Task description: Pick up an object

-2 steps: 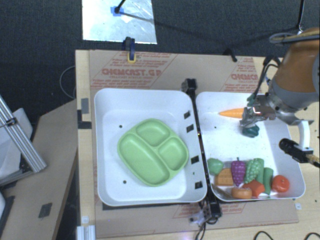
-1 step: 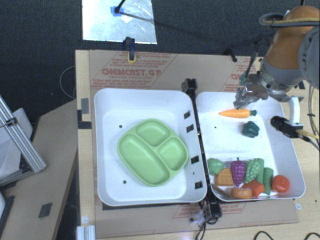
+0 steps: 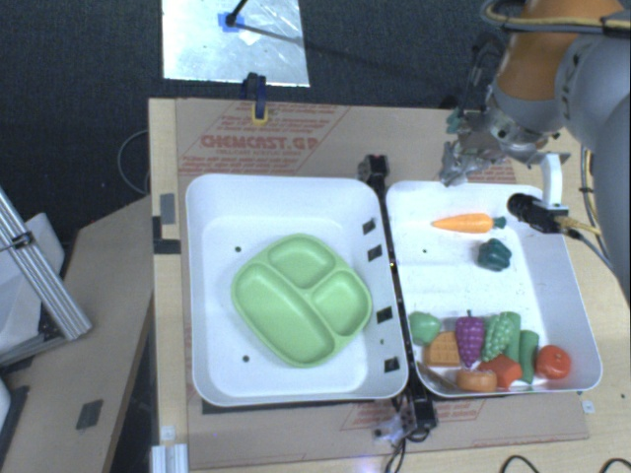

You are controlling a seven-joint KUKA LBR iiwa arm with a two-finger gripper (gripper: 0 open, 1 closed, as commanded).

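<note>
Arm in from right, gripper (image 3: 459, 170) hanging over far edge of right bin (image 3: 562, 284), near its far-left corner. Claw state: cannot tell, too small and blurred. Nothing seen held. Carrot (image 3: 463, 224) lying flat near bin's far edge, just below gripper, apart from it. Dark green piece (image 3: 494, 254) beside carrot. Toy food heap (image 3: 488, 348) along near edge. Left bin (image 3: 207, 264) carries green divided plate (image 3: 300, 299), centred.

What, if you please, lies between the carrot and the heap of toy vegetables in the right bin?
The camera view shows one dark green toy just below the carrot; below that, bare white bin floor runs down to the heap.
</note>
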